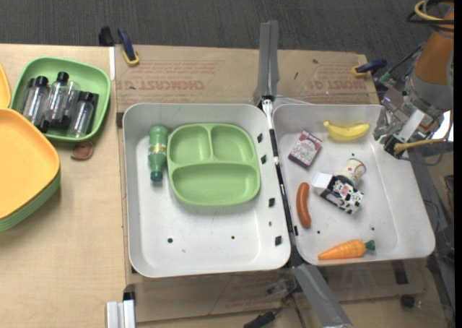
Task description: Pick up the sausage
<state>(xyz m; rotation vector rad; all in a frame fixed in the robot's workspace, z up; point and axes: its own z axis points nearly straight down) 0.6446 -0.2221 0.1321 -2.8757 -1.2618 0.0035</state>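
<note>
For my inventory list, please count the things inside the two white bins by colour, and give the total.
Green: 2, the divided plate and the bottle
Yellow: 1, the banana
Red: 1, the sausage
Orange: 1, the carrot
Pink: 1, the small box
Black and white: 1, the cow toy
Total: 7

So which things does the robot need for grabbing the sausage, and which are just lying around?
For the job:
sausage
hand

Just lying about:
banana
carrot
small pink box
cow toy
green divided plate
green bottle
</note>
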